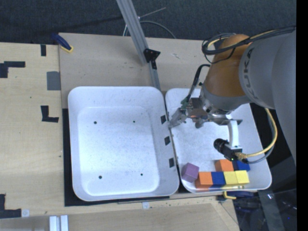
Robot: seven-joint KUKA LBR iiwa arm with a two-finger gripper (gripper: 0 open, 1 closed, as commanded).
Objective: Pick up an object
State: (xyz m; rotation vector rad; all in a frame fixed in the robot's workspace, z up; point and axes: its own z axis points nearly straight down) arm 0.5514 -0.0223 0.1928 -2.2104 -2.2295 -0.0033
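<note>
Blocks lay bunched at the near end of the right bin (250, 110): a purple block (191, 171) sat a little apart at the left, tilted; beside it ran a row of an orange block (205, 178), a blue block (218, 178) and two yellow blocks (236, 177), touching one another; a second orange block (224, 165) and a second blue block (242, 166) sat just behind that row. The hand (188, 119) hung over the far left part of the same bin, near the wall it shares with the left bin (115, 143), well apart from the blocks; whether it was apart or together could not be told, and nothing showed in it. The grey arm (269, 66), with its orange band (226, 76), came in from the right above the bin; a black cable fitting (225, 148) hung beneath the wrist, just behind the blocks. Both bins rested on the wooden tabletop (29, 143); a slanted metal rail (134, 28) crossed the far edge.
</note>
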